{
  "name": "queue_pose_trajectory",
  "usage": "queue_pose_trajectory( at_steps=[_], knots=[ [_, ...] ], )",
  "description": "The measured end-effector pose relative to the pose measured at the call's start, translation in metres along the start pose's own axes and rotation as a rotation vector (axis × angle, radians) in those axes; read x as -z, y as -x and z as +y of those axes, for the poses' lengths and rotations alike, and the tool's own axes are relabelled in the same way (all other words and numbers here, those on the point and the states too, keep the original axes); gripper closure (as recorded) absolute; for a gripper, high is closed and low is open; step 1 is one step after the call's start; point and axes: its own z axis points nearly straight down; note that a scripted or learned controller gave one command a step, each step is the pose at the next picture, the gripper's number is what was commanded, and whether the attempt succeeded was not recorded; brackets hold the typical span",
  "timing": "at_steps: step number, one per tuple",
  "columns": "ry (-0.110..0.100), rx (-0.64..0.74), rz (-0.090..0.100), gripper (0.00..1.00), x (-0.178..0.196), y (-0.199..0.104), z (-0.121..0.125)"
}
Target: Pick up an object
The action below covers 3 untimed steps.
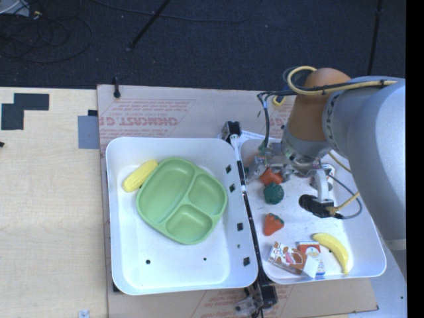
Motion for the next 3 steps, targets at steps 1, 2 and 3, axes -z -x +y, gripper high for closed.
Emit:
queue_pose_trajectory(
  at_steps=[1,2,3],
  knots=[
    [0.001,-0.001,0.000,0.00,0.000,0.002,0.000],
    [-0.002,-0.001,0.000,1.00,0.010,0.003,0.000],
    [0.003,0.001,0.000,1.00,0.100,-0.033,-0.040]
  ],
)
